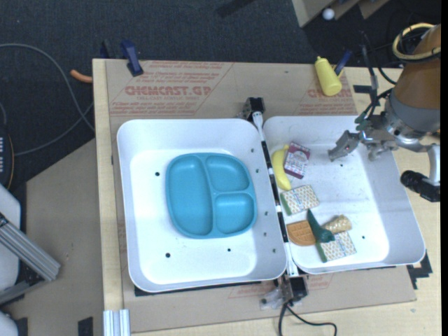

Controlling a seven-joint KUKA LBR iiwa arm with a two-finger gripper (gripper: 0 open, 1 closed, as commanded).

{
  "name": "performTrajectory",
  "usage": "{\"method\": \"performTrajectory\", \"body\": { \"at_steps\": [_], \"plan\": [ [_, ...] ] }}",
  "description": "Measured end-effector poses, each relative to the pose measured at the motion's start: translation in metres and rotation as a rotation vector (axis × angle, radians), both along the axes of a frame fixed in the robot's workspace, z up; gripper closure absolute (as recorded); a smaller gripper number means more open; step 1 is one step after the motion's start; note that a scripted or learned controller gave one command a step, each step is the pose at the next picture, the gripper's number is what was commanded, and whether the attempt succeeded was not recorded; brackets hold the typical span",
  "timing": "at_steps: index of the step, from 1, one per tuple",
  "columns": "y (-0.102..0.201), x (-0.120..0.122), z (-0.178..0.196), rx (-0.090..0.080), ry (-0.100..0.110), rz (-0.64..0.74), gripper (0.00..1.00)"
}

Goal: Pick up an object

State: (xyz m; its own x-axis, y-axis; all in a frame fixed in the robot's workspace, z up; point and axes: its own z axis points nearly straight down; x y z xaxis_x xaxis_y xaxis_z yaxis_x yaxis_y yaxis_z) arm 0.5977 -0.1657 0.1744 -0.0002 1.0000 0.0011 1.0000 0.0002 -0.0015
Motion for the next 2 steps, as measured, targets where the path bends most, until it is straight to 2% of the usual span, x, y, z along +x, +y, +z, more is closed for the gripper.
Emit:
{"method": "performTrajectory", "body": {
  "at_steps": [1,2],
  "plan": [
    [0.039,-0.095,-0.011,0.000,0.000,-0.001,0.00],
    [0.063,-0.114,-0.086,-0.004,-0.015,-0.002,0.00]
  ]
}}
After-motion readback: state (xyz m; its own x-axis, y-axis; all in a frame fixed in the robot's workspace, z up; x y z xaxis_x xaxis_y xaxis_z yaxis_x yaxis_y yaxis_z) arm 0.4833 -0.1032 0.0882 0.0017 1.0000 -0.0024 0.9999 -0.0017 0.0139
